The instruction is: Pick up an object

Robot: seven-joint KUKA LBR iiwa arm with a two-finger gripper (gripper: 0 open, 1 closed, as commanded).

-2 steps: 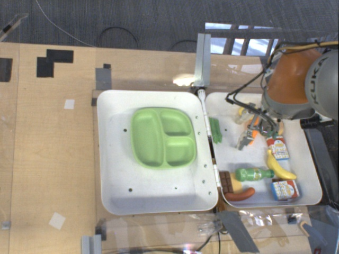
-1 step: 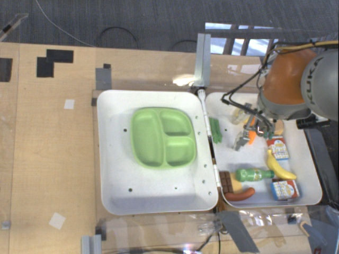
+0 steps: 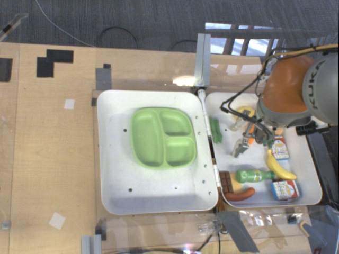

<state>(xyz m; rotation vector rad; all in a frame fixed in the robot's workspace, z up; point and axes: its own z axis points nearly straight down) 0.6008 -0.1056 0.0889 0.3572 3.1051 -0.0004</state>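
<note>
While the arm reached in from the right over the right-hand bin, the nearest things sat along that bin's front edge: a reddish-brown sausage lay at the front left corner, with a dark chocolate bar just behind it against the left wall, and a small blue-and-white carton sat over at the front right. Just back from those, a green bottle with a yellow cap lay on its side, pointing left to right, and a banana curved down beside its right end, almost touching the carton. Moving further in, the gripper hung over the bare white middle of the bin, its grey fingers pointing down and to the left with a small gap showing between them, and nothing was caught in that gap, so no object had been picked up yet. To its right a small printed packet lay just above the banana's top end. On the left wall a slim green object lay lengthwise, well clear of the gripper. Further back, something yellow peeked out from under the wrist and its black cables, too hidden to name. Across in the left bin, a green divided plate with three compartments sat near the middle. Beyond both bins the wooden worktop ran back to a dark carpet.
</note>
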